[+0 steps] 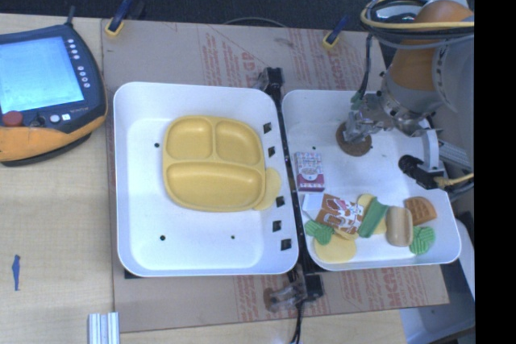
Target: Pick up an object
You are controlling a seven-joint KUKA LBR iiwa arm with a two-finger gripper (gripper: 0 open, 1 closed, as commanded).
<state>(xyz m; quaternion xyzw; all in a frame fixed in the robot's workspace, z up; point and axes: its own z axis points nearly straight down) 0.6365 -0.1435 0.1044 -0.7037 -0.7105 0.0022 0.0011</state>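
My gripper hangs low over the back of the right bin, directly above a small brown round piece that lies on the bin floor. Along the front of that bin lies a cluster of toy food: a small pink carton, a printed snack packet, a yellow piece, green pieces, a bread roll, a brown waffle and a green leaf. The left bin holds a yellow divided tray.
A teach pendant rests on the bench at the far left. Black clips line the seam between the bins. The arm's grey and orange body looms over the right bin's back right corner, with a black part beside it.
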